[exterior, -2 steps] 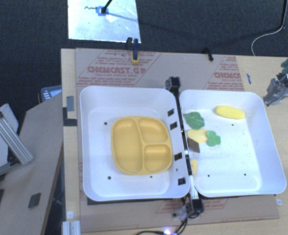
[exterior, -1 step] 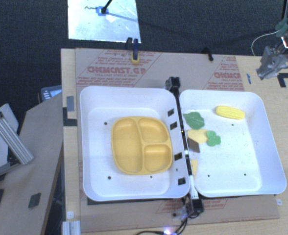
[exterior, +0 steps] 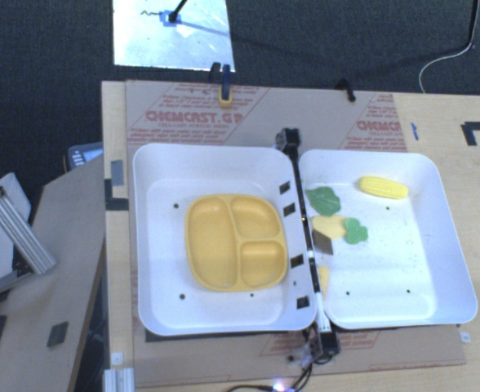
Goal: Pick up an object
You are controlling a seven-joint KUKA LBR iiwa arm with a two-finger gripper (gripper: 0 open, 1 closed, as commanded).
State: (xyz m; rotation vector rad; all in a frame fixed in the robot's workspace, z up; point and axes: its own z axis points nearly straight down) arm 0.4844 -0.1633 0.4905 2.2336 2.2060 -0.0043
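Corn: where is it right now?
The corn lies in the right bin, near its far wall, to the right of the green leaf.

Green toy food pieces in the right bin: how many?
2. A green leafy piece lies near the divider, and a smaller green piece sits just below and to its right. None seem hidden.

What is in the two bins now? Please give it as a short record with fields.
left bin: holds a yellow divided plate with three compartments, nothing on it
right bin: holds the toy food, gathered near the divider
toy corn cob: far side of right bin, lying flat
green leaf piece: beside the divider
small green piece: touching a yellow wedge
pale yellow piece: at the divider, nearer edge
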